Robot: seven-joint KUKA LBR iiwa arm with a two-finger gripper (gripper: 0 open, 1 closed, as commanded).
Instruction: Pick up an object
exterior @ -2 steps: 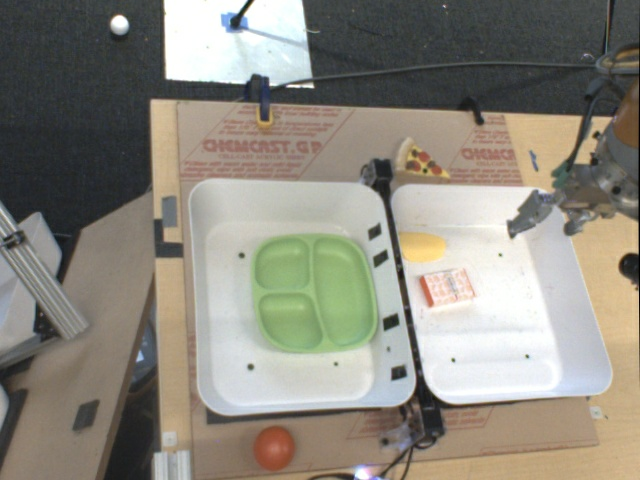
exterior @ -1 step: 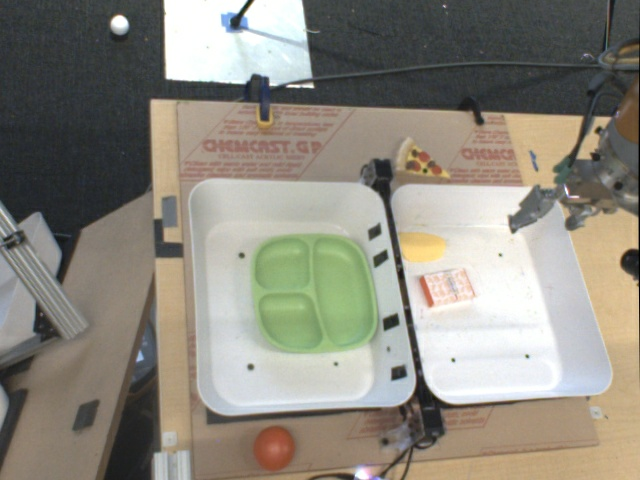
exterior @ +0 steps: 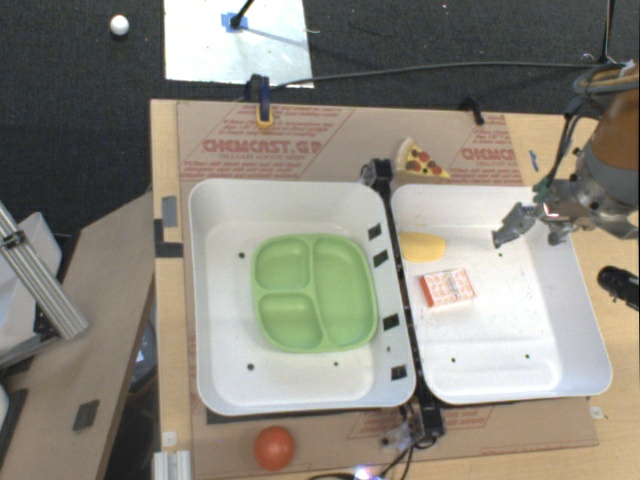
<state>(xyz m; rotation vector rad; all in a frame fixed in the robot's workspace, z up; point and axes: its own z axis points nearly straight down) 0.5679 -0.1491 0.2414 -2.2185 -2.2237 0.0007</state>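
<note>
I'm looking at the right bin (exterior: 560, 368), where two candidates for picking are lying: a small red-and-white packet (exterior: 447, 289) sitting near the bin's middle, tilted a little, and a yellow lump (exterior: 422, 247) resting at about eleven o'clock from the packet, close to the bin's left wall. They are lying near each other but not touching. The gripper (exterior: 512, 226) is hanging over the upper part of the same bin, at roughly two o'clock from the packet and three o'clock from the yellow lump, well apart from both; nothing is sitting between its fingers, and I cannot tell from this angle whether they are spread or pressed together. The grey arm (exterior: 610, 158) is reaching in from three o'clock. In the left bin (exterior: 215, 268) a green divided tray (exterior: 314, 292) is lying flat near the middle. Outside the bins, a toy pizza slice (exterior: 421, 160) is resting on the cardboard at twelve o'clock from the yellow lump, just past the bins' top rim, and an orange ball (exterior: 274, 447) is sitting on the bench at six o'clock from the green tray. A small white ball (exterior: 120, 25) is lying far off at the top left on the dark floor.
</note>
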